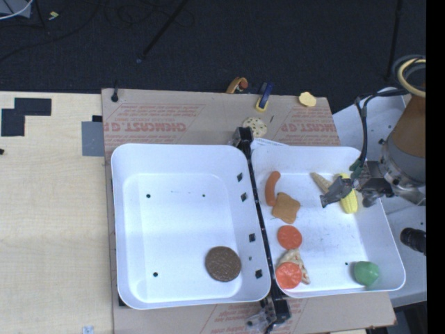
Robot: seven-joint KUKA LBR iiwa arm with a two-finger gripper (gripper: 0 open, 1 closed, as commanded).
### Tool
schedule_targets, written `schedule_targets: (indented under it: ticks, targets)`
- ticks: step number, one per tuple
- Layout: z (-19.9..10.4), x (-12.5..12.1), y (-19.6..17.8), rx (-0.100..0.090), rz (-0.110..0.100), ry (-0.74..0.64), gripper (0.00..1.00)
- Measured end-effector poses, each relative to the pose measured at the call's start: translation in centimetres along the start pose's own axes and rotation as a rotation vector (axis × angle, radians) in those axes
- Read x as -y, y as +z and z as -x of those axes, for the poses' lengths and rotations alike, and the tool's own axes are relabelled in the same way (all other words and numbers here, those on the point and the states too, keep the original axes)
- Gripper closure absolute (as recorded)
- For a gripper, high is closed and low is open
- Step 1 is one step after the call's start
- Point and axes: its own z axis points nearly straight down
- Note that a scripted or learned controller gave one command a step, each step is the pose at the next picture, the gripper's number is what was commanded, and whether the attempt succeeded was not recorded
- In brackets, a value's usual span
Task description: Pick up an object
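Left bin [132, 186]: a brown disc [223, 264] lies near its front right corner. Right bin [389, 256]: an orange sausage [272, 186], a toast piece [285, 207], a red slice [290, 237], another red piece [288, 275], and a green lump [366, 273] at the front right. The end effector [345, 192] is clamped on a yellow object [350, 202] above the bin's right part.

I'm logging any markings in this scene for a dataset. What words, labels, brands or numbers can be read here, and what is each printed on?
"CHEMCAST GP", red print seen upside down, on the brown paper-faced board under the two shallow white bins; the last letters are uncertain.
The same red print repeats to the right behind the bins and along the board's front edge, both partly hidden and too blurred to read fully.
Nothing legible on the bins or the toy food items.
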Motion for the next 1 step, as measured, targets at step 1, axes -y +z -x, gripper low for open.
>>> schedule_targets:
  ticks: [1]
  targets:
    - [-0.07,-0.12,-0.29,-0.002,-0.008,-0.002,1.0]
